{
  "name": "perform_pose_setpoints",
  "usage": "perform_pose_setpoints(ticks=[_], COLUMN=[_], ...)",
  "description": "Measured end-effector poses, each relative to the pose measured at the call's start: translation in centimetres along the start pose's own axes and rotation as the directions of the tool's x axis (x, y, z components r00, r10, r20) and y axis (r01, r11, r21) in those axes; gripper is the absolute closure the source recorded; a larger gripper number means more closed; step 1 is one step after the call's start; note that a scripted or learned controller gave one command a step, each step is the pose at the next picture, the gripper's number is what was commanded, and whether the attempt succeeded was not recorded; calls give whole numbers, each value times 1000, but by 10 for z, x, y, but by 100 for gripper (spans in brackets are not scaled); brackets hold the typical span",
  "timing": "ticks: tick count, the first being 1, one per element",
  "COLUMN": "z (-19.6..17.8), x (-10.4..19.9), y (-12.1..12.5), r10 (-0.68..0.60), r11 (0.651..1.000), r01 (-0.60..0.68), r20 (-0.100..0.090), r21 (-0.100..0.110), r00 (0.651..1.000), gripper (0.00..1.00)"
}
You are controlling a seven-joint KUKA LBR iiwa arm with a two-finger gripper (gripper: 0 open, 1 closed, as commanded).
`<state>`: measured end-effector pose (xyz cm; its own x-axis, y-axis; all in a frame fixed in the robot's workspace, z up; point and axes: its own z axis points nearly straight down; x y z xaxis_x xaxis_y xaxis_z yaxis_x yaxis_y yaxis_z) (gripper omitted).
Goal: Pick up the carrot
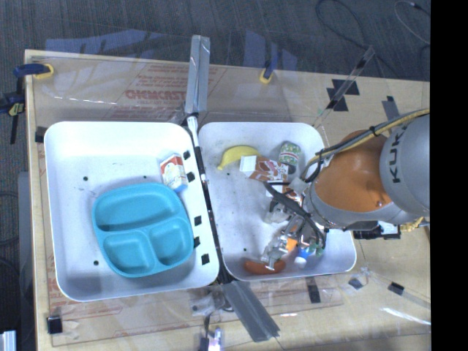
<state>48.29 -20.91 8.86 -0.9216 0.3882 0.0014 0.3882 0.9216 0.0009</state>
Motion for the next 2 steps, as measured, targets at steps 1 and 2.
perform_pose_setpoints(ticks=[1, 2], z=[-6, -109], x=[-1, 19], y=[1, 35], r10=[-3, -78], r11=[1000, 997], r01=[3, 78], r20=[-2, 2], r21=[0, 1], r00=[1000, 997], gripper=[100, 100])
